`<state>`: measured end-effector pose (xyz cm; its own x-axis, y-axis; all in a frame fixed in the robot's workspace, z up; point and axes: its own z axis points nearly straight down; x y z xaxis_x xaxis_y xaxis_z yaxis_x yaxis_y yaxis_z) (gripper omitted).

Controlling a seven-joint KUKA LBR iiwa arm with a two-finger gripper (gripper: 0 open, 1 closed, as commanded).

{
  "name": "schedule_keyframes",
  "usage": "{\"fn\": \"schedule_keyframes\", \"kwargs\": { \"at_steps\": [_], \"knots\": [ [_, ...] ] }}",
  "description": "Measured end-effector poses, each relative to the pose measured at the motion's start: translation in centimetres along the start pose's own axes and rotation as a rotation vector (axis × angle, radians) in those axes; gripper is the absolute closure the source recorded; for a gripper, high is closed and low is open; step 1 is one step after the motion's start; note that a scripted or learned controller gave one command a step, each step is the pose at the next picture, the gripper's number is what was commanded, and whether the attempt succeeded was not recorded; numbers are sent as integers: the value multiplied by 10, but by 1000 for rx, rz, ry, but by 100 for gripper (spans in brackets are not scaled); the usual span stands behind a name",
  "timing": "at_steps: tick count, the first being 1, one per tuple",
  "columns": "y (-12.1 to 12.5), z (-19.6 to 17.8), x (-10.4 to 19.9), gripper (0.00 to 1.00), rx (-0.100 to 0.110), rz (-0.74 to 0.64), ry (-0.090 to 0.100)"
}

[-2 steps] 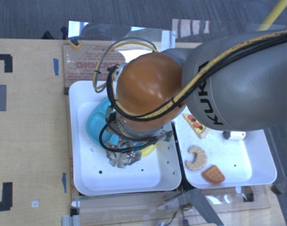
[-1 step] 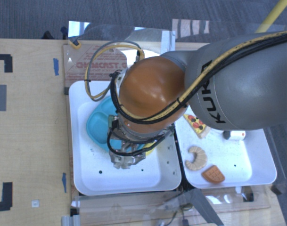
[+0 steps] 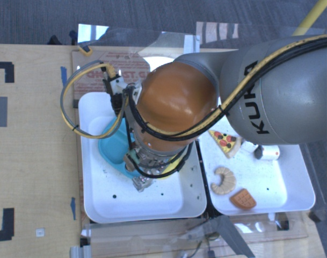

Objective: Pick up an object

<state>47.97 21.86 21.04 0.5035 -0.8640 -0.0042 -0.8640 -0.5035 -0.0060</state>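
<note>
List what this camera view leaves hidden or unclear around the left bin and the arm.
- Tool: the arm's orange band and wrist cover most of it; finger state unclear.
- Blue object in the left bin: its right part lies under the arm.
- Right bin: its upper part is covered by the arm.

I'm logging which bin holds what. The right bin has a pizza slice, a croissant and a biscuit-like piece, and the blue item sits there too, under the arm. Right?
Not quite. The camera view shows the blue item in the left bin, beside the arm's hand. The pizza slice, croissant and biscuit-like piece do lie in the right bin.
</note>
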Motion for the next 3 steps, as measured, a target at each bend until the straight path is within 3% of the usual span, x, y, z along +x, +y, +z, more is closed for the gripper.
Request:
{"fn": "schedule_keyframes", "kwargs": {
  "at_steps": [1, 2, 3],
  "knots": [
    [-7, 6, -5, 100, -3, 506, 3],
    [-10, -6, -7, 100, 4, 506, -2],
    [-4, 2, -7, 100, -2, 858, 4]
  ]
}}
